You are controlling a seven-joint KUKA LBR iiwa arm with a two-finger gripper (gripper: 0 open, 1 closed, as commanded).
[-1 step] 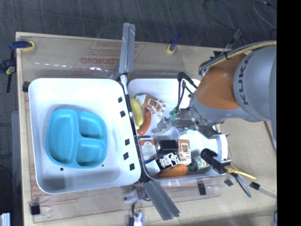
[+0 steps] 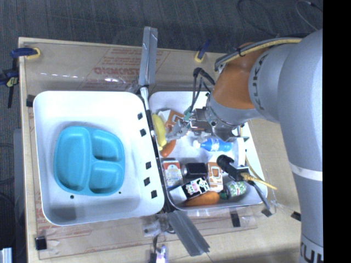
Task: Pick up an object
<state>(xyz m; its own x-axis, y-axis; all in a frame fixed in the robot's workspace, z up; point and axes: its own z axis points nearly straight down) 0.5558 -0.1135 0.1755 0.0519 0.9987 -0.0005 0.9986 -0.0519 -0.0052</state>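
Gripper [image 2: 176,129] low over cluttered right bin [image 2: 174,98], grip state unclear, wrist hiding objects

Two shallow white bins are borne side by side on the bench [image 2: 82,64]: the left bin [image 2: 46,106] toward its left edge, the right bin [image 2: 175,97] toward its right edge, their inner rims touching.

Dark carpet floor [image 2: 82,10] — wooden bench [image 2: 82,64]
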